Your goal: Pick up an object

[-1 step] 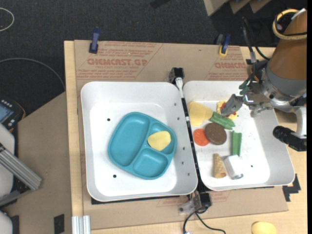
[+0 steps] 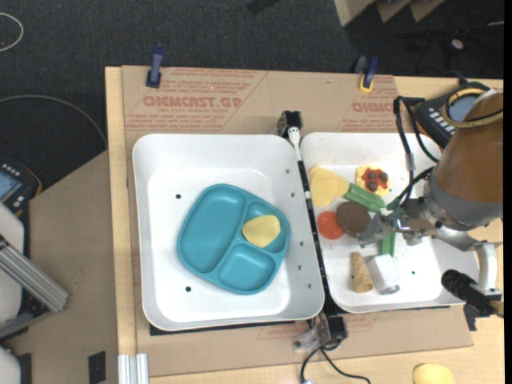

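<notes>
Objects in right bin (image 2: 416, 146): six counted, all loose; one pale yellow wedge (image 2: 326, 186) at upper left; one small yellow piece with red and dark spots (image 2: 374, 178) to its right; one green strip (image 2: 366, 198) just below that piece, slanted; one red round piece (image 2: 330, 225) below the wedge; one brown round piece (image 2: 350, 217) touching the red one on its right; one tan cork-like piece (image 2: 362, 272) lower down, with a grey-white block (image 2: 383, 274) just beside it on the right (so seven with the block); left bin (image 2: 152, 238) holds one teal divided plate (image 2: 216, 238), three compartments; one pale yellow chip (image 2: 261, 230) lies in the plate's right compartment; two bins side by side on cardboard-covered bench (image 2: 240, 94), two clamps at the far edge, one blue (image 2: 154, 68) and one yellow-blue (image 2: 367, 74); arm (image 2: 472, 166) reaches in from the right over the right bin; jaws (image 2: 382, 229) low in the bin, just right of the brown round piece and above the tan piece and block; green strip just above them; cannot tell if jaws are open or closed, cannot tell if anything is between them.
</notes>
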Action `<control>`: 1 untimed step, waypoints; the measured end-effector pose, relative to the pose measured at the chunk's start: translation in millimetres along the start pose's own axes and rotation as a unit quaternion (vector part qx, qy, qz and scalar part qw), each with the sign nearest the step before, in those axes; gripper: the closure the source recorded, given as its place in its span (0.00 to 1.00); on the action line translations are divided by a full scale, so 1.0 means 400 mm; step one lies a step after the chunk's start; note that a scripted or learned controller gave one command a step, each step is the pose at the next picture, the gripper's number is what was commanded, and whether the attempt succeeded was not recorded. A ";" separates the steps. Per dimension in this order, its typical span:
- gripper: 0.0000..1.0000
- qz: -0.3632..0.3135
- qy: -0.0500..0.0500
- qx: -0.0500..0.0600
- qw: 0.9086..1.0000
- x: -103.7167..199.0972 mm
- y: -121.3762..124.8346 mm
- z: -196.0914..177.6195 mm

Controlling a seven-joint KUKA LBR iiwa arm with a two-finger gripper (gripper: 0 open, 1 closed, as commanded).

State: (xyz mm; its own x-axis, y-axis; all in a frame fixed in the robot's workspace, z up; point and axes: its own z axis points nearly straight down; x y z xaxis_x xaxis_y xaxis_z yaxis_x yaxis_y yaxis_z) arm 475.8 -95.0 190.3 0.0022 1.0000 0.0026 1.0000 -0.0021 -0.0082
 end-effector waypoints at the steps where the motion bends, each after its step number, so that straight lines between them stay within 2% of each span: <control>1: 1.00 0.000 -0.002 -0.006 1.000 -0.001 0.010 -0.033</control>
State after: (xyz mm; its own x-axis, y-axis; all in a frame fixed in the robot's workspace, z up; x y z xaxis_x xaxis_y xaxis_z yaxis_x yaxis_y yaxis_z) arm 480.0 -95.3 203.5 0.0023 1.0000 -0.0009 1.0000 -0.0023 0.0036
